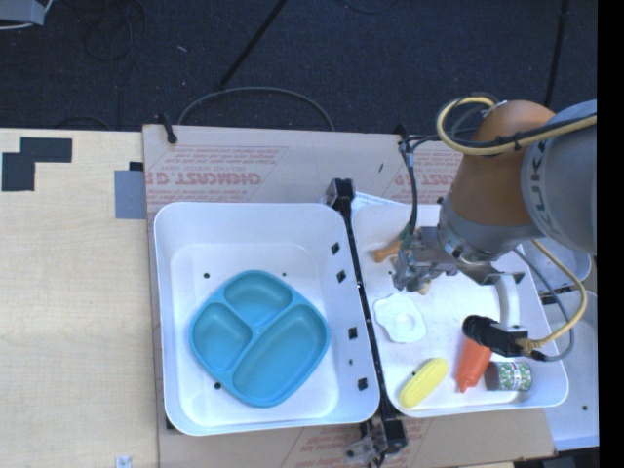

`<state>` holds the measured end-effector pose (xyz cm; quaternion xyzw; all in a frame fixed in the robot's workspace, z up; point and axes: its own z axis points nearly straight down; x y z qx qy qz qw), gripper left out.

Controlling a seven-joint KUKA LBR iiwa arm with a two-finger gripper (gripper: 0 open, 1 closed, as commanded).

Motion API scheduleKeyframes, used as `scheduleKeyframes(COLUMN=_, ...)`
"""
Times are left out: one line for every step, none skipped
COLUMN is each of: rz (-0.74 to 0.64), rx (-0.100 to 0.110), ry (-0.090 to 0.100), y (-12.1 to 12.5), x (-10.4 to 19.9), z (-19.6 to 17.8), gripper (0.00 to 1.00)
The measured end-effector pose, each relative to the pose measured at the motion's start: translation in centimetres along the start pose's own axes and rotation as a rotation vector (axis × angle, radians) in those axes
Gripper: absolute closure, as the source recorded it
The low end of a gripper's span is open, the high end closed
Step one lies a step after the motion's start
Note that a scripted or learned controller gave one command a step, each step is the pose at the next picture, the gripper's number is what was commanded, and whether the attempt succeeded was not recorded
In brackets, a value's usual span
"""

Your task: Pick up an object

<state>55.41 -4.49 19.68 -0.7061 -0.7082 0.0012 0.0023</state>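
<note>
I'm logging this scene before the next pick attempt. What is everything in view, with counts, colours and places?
left bin: 1, white, left on the cardboard
right bin: 1, white, touching the left bin's right side
cardboard sheet: 1, brown, under both bins
divided plate: 1, blue, left bin
fried-egg-like piece: 1, white, right bin, middle
corn cob: 1, yellow, right bin, front
carrot-like piece: 1, orange, right of the corn
small can: 1, green label, front right corner
small item: 1, orange-brown, right bin back, partly hidden
arm: 1, grey and orange, from the right
gripper: 1, dark, over the right bin's back
</note>
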Motion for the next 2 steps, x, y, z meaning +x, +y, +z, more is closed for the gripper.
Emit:
scheduleKeyframes(rz=-0.002, rx=-0.002, ry=0.001, y=-0.6, x=6.0, z=-1.3, gripper=1.0)
scheduleKeyframes(rz=-0.003, rx=0.0, ry=0.001, y=-2.0, x=11.0, z=-2.0, gripper=1.0)
